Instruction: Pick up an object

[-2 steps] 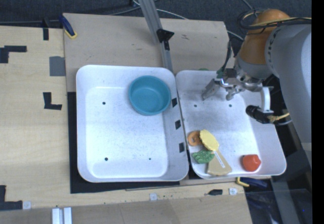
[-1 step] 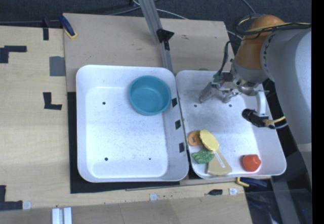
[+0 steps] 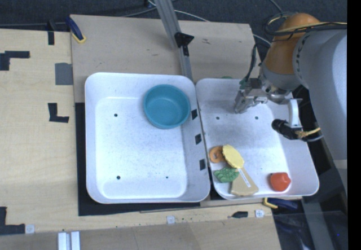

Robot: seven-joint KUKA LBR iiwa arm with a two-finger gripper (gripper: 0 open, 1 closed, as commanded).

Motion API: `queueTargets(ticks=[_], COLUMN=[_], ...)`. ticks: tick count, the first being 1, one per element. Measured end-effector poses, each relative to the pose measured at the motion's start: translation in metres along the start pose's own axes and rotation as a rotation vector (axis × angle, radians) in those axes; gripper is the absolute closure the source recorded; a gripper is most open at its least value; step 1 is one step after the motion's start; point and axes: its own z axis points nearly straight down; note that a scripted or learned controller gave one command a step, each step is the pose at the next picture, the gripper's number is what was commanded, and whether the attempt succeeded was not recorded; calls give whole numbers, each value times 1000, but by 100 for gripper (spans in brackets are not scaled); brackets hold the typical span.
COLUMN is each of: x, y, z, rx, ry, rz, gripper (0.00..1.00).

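Observation:
My gripper hangs over the back part of the right bin, its fingers pointing down-left with nothing visible between them. Near that bin's front lie a yellow piece, an orange round piece, a green piece, a tan wedge and a red object. A blue bowl sits upright in the back right corner of the left bin. The small objects are well in front of the gripper, apart from it.
A grey pole slants down from the top to the seam between the bins. The arm's orange band and grey body occupy the right side. Black cables loop behind the bins.

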Motion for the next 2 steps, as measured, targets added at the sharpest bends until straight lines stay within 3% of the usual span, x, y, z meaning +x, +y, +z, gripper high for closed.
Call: queueTargets(ticks=[2], x=[-6], y=[1], z=[-103], rx=[-2], ry=[1], rz=[1], gripper=[100])
